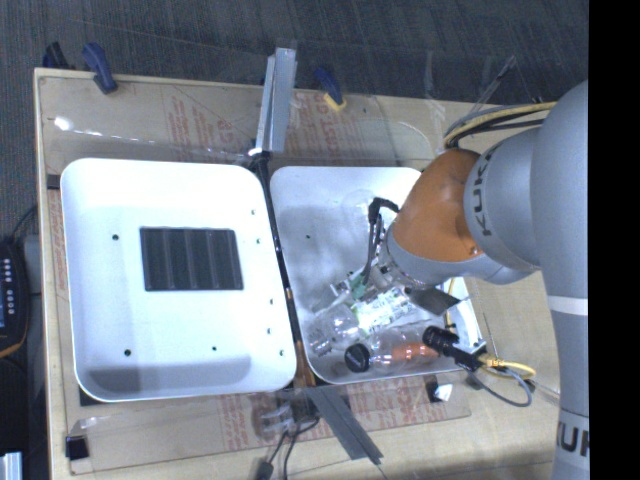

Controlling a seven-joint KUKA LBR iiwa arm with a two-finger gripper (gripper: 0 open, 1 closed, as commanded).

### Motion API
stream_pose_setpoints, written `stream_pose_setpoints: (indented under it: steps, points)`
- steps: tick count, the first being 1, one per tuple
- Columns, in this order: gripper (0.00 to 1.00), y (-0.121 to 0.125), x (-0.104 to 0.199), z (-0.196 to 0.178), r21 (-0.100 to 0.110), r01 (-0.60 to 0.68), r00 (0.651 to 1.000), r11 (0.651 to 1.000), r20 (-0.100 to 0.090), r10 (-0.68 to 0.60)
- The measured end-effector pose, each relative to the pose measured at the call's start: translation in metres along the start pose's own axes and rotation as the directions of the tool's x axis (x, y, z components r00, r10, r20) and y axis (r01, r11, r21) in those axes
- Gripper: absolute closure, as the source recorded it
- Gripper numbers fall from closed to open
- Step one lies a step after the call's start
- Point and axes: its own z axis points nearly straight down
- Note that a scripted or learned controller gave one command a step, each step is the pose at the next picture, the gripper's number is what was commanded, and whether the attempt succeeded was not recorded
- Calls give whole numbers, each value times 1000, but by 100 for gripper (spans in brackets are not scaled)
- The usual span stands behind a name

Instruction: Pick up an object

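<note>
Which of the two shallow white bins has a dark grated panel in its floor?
The left shallow white bin; its floor bears the dark grated panel, unlike the right bin.

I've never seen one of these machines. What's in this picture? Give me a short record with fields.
arm: grey KUKA arm with orange band, reaching in from the right over the right bin
left bin: shallow white bin with a dark ribbed rectangular panel on its floor
right bin: shallow white bin holding a clutter of clear plastic items near its front
gripper: down among the clutter; grip unclear

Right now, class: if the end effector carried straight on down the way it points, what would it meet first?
Probably the clear plastic bottle lying in the right bin, directly beneath the end effector; depth is hard to judge.
</note>
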Motion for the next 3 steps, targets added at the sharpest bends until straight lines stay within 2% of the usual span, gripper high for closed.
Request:
stream_pose_setpoints:
  steps: [1,2,3]
  points:
    - [0,-31,-5,-88,-1,-87,996,996,3,87]
    - [0,-2,-52,-44,2,-144,990,990,2,144]
    - [0,36,-59,0,1,-87,996,996,0,87]
